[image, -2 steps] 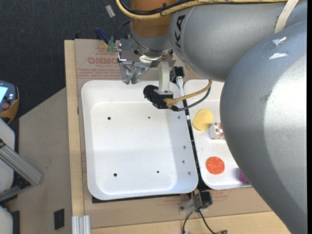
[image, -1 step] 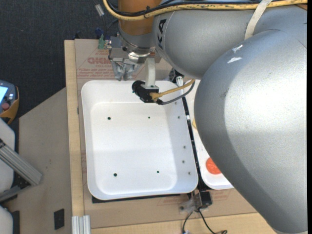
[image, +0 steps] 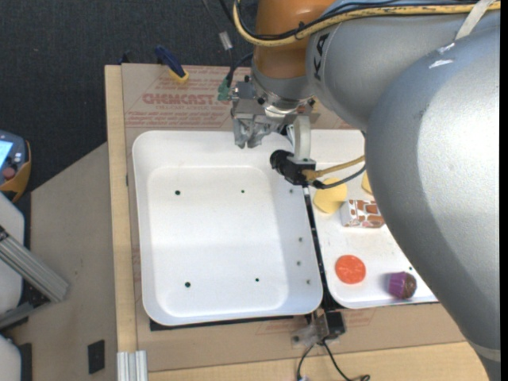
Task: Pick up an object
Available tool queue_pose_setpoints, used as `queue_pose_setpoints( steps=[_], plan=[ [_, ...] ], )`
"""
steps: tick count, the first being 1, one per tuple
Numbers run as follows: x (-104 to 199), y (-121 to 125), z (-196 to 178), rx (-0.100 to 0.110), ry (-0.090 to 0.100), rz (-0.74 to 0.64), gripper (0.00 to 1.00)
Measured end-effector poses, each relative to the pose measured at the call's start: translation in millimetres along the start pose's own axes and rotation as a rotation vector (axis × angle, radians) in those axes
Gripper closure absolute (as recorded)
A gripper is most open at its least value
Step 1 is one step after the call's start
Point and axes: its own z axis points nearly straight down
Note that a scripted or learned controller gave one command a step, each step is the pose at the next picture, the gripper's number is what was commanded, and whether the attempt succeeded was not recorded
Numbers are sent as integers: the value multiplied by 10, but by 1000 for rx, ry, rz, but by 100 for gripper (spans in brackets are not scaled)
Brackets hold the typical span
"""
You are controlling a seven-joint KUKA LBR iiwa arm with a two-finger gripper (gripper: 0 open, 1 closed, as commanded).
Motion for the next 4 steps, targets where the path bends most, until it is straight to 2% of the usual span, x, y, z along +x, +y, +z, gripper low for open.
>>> queue_pose_setpoints(
  steps=[1,2,3,4],
  plan=[
    [788,93,-1845,-28,11,-16,100],
    [855,-270,-472,8,-2,-10,100],
    [-1057,110,243,0,-5,8,100],
    [-2211,25,195,-6,-4,4,100]
  ],
)
